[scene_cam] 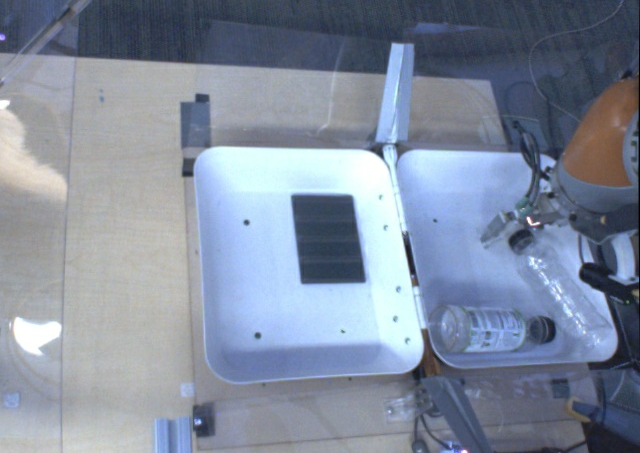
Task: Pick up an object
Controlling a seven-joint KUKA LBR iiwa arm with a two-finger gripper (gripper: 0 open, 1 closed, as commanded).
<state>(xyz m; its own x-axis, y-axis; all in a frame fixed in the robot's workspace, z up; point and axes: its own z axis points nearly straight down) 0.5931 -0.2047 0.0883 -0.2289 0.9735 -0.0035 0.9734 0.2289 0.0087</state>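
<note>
A dark ribbed rectangular block [327,238] lies flat in the middle of the left bin [230,271]. In the right bin [450,191], a bottle with a white label and black cap [488,328] lies on its side along the front wall. A clear plastic bottle [562,288] lies at a slant by the right wall. My gripper [512,229] hangs over the right bin's middle right, just above the clear bottle's upper end. The orange-banded arm [600,146] reaches in behind it.
A metal post [396,91] stands at the back where the two bins meet. Cables [560,51] trail at the back right. Light wooden bench [110,241] spreads to the left of the bins.
</note>
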